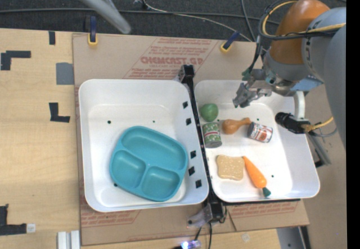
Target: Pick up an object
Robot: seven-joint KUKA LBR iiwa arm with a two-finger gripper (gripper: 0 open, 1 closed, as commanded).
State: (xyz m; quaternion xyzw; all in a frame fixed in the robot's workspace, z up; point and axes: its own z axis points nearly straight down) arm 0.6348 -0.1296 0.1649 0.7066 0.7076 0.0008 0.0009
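Observation:
My gripper (243, 99) hangs over the far part of the right bin (292, 189), with nothing visible between its fingers. Just below it lies a brown drumstick-shaped piece (235, 125). A green ball (209, 111) sits near the bin's left wall, with a small green can (212, 134) right in front of it. A red and white can (260, 132) lies on its side to the right of the drumstick. A slice of bread (229, 167) and an orange carrot (256, 174) rest toward the bin's near edge.
The left bin (95, 96) holds a teal divided tray (148, 162). A black divider (194, 130) runs between the two bins. Yellow clamps (92, 38) sit at the cardboard's far edge.

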